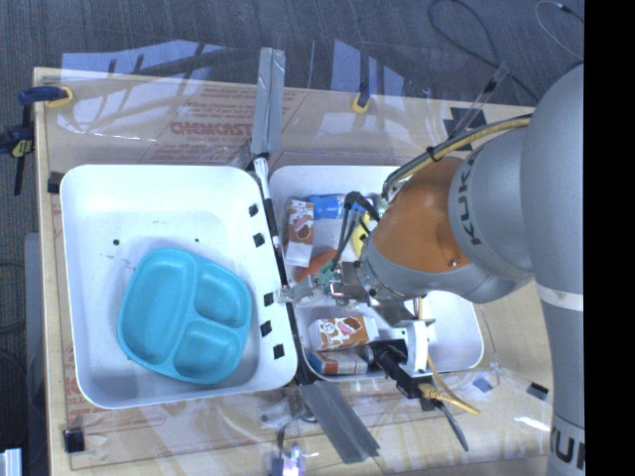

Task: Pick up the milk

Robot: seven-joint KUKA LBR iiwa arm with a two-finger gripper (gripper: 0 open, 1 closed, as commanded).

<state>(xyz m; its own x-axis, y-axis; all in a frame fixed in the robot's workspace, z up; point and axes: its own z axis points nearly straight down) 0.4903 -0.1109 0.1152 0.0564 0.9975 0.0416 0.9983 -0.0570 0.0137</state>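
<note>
Claw [333, 284] hangs over right bin [461, 330] near milk carton [342, 332]; grip state unclear.

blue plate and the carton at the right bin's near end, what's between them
Camera view: between the blue plate and the carton stand only the bins' adjoining walls with black clips; no loose item.

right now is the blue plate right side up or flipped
Right side up: the blue divided plate in the left bin shows its three compartments open upward.
</note>
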